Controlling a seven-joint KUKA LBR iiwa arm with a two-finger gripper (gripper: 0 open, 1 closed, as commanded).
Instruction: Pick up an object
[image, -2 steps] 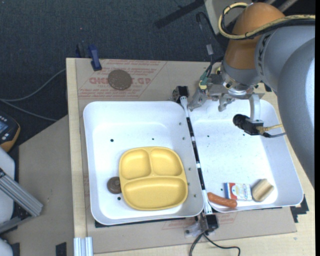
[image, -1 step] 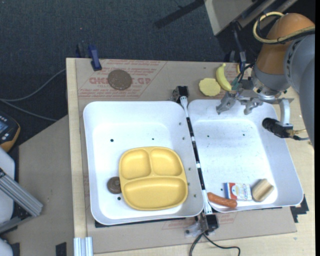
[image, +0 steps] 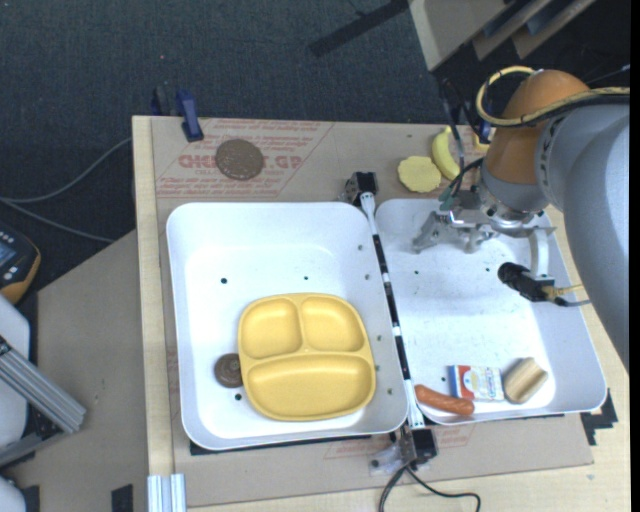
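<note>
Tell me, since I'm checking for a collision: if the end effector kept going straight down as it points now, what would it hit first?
Most likely the bare floor of the right bin. The end effector hangs over its upper part, and the sausage, small carton and bread roll lie at the near edge. Depth is hard to judge.

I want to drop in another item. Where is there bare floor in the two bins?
Left bin: free above the yellow tray. Right bin: free in the middle, between the gripper and the hot dog, card and bread roll crowding its near edge.

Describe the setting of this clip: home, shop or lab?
Probably a robotics lab: grey arm over two white bins on a cardboard-topped bench, with toy food such as a hot dog.
</note>
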